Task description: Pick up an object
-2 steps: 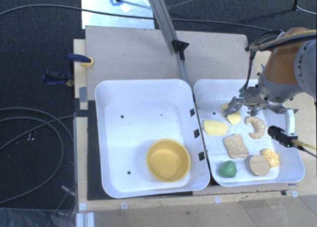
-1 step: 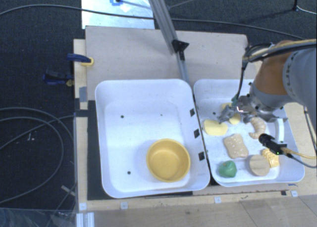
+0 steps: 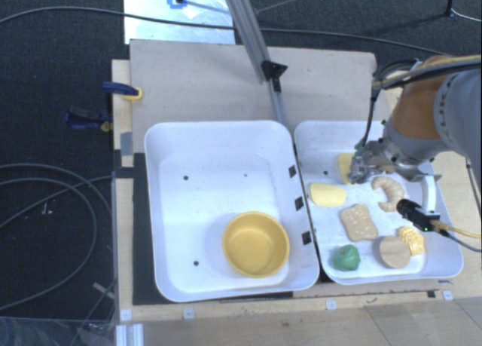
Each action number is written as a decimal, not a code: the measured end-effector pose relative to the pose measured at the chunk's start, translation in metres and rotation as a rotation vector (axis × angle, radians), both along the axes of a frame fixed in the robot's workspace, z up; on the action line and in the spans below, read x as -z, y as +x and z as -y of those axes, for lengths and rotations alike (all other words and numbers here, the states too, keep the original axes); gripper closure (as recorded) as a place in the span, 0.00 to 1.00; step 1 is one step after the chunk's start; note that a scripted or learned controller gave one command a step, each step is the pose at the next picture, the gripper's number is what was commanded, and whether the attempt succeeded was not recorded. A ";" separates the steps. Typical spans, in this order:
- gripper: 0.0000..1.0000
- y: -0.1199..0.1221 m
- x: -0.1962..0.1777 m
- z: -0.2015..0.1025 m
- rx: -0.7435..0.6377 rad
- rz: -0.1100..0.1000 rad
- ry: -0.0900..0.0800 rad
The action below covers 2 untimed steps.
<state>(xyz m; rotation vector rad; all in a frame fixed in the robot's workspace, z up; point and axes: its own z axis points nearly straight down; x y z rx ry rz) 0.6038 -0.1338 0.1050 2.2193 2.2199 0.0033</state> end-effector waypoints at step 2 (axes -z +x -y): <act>1.00 0.005 -0.089 -0.003 -0.005 0.001 -0.001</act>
